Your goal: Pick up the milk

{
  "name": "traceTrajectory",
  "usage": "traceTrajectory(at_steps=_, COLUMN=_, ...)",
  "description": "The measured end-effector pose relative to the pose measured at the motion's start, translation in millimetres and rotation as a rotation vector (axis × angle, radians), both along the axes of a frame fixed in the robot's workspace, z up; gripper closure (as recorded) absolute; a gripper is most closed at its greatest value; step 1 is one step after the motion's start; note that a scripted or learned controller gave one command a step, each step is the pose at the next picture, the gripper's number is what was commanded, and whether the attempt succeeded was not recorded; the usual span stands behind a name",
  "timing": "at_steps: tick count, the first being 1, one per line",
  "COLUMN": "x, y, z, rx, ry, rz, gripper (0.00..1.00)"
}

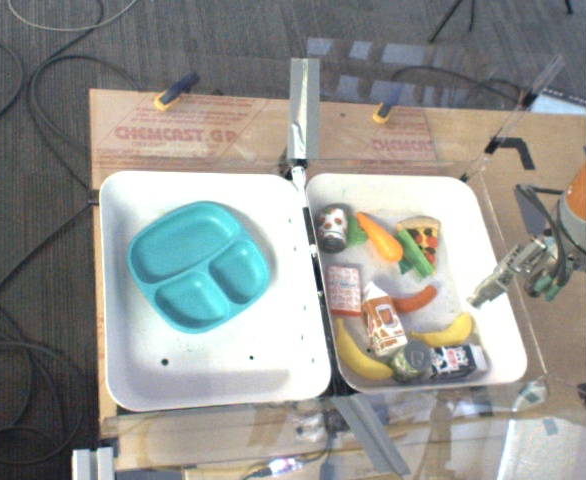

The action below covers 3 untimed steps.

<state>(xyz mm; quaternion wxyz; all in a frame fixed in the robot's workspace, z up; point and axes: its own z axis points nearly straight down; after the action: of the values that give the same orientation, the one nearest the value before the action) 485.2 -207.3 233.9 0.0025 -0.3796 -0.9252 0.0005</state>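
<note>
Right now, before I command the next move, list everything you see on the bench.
bins: 2, white, side by side
tray: 1, teal, three compartments, left bin
can: 1, right bin, top left
carrot: 1, orange, beside can
pizza slice: 1, right bin, top
red box: 1, right bin, left edge
milk: 1, orange-white carton, right bin, centre
bananas: 2, yellow, right bin, bottom
dark carton: 1, bottom right
gripper: 1, grey, over right bin's right edge

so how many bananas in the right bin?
2. One banana lies along the front left of the right bin, beside the milk. The other banana sits front right, just above a dark carton. More could be hidden under the pile.
</note>
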Motion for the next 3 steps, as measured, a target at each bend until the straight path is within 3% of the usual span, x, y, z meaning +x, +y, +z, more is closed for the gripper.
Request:
traceTrajectory(at_steps=1, x=0, y=0, z=0, rx=0.0, ry=0.0, rz=0.0, gripper=0.0)
traceTrajectory(at_steps=2, x=-1, y=48, z=-106, rx=0.003, ry=0.0, rz=0.07, gripper=0.0)
traceTrajectory(at_steps=3, x=0, y=51, z=-101, rx=0.007, ry=0.004, rz=0.073, gripper=1.0)
